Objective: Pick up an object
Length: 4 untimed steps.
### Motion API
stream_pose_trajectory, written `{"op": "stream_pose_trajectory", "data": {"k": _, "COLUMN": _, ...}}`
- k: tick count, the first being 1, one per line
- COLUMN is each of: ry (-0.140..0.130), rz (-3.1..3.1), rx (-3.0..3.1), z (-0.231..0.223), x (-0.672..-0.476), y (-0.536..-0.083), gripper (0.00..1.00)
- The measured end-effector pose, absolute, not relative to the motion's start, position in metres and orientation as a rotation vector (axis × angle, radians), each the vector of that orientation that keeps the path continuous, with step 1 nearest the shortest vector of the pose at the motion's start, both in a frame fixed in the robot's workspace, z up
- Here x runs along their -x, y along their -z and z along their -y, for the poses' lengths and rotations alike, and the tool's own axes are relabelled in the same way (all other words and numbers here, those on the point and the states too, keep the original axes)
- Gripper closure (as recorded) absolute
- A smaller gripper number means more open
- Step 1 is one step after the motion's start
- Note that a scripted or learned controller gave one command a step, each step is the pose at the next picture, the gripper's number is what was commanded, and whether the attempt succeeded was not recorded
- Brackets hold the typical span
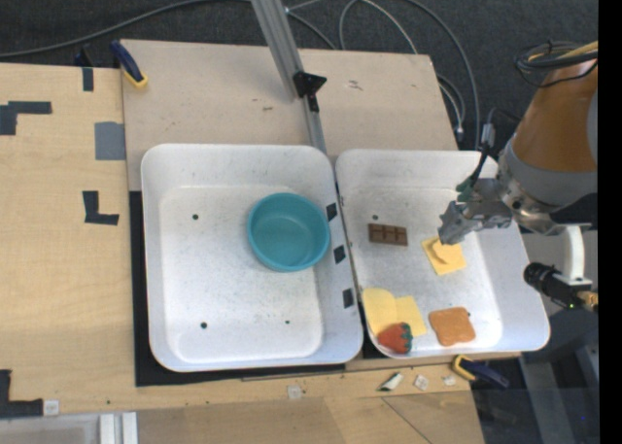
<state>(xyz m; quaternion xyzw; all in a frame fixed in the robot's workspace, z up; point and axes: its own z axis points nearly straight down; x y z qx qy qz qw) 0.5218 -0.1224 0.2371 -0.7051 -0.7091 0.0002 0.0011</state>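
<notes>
We saw the grey two-finger gripper [455, 234] at the right of the frame, low over the right white bin [505, 330], its tip just above a flat yellow cheese-like slice [447, 257]; we could not tell whether its fingers were open or closed. A brown chocolate bar [388, 233] lay left of it. Lower down lay a red strawberry-like piece [395, 338] and an orange square cracker [452, 325]. A round teal bowl [288, 230] sat in the left white bin [185, 335].
</notes>
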Motion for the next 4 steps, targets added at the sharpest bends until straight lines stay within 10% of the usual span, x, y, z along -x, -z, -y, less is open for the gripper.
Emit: {"op": "stream_pose_trajectory", "data": {"k": 4, "ry": 0.000, "rz": 2.229, "rx": 2.212, "z": -0.096, "x": -0.529, "y": -0.236, "gripper": 1.00}}
